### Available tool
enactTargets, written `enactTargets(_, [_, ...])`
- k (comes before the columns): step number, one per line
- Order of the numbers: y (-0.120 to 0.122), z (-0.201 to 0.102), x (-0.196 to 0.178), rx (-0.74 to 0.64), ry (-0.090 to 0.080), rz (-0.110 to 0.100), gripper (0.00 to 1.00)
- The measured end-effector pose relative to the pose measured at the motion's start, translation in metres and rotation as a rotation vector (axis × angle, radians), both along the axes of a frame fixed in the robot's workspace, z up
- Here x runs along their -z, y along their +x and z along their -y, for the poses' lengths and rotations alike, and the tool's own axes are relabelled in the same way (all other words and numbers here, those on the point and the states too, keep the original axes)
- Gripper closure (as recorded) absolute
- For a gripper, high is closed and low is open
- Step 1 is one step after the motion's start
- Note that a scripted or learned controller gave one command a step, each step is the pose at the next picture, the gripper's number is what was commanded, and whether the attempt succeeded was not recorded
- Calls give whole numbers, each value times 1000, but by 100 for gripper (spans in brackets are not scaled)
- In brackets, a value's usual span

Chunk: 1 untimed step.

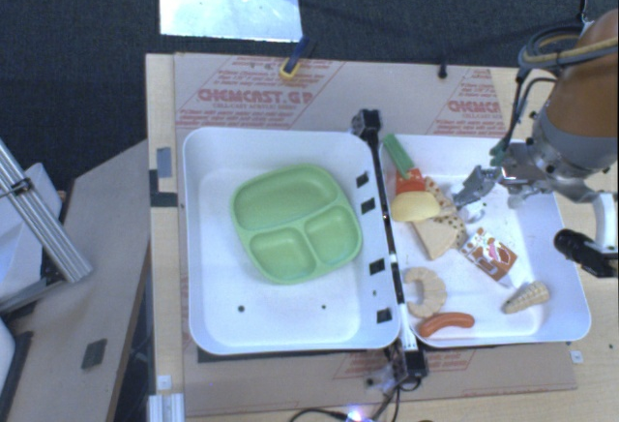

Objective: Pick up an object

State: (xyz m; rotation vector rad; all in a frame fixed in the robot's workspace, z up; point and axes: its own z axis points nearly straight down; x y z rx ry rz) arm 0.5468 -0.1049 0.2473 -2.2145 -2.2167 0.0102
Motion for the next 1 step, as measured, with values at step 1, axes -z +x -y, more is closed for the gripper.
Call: enactTargets(1, [2,0,-6,-2,-2,12,0])
